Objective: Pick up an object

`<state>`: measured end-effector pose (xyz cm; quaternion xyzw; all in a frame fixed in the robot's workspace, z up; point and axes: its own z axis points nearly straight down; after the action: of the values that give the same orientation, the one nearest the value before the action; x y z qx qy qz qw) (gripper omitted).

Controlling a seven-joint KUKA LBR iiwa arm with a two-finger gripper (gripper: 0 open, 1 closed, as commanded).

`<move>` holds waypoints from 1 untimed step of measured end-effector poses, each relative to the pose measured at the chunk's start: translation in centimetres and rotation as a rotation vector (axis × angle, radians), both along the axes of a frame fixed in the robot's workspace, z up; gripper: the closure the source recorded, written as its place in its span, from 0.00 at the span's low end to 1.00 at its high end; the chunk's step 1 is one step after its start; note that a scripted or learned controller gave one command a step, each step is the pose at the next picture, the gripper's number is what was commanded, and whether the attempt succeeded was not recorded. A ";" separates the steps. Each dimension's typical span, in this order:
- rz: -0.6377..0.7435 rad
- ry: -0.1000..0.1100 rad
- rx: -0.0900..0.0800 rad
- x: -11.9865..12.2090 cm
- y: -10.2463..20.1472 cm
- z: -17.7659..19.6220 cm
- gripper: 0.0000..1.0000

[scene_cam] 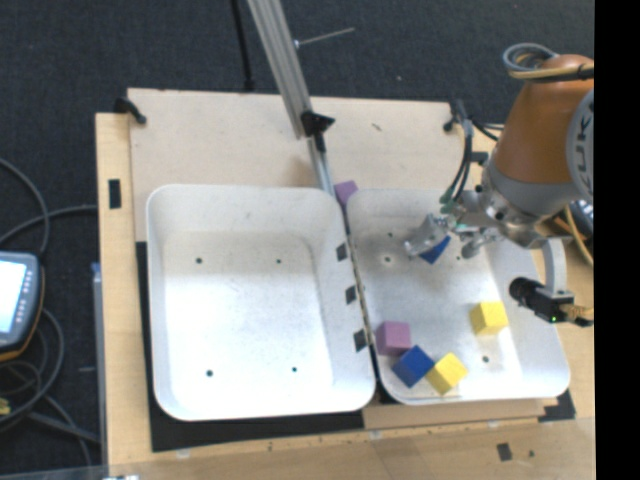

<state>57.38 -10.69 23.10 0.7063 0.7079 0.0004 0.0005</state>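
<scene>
Far left, off the table (pixel 230 133): a handheld screen device (pixel 17 303) with dark cables on the floor. Left bin (pixel 165 208) sits on the table, white, shallow. A metal post (pixel 277 48) slants down toward the seam between the bins; a small purple block (pixel 346 191) lies at the seam's top end, on the rim. Right bin (pixel 530 368): purple cube (pixel 393 336) near the left wall, low; blue cube (pixel 412 365) just below it, touching a yellow cube (pixel 448 371) at its right. Another yellow cube (pixel 489 317) sits apart, further right. Gripper (pixel 436 243) over the bin's upper middle, closed on a small blue object (pixel 435 252) seen between its fingers. Arm (pixel 535 148) enters from the right, orange band above the wrist.
</scene>
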 end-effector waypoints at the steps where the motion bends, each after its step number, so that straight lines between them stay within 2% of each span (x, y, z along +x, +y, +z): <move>1: -0.002 -0.003 -0.003 7.3 -4.8 -4.0 0.00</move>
<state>64.63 -15.51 19.06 0.7070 0.7072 0.0003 0.0025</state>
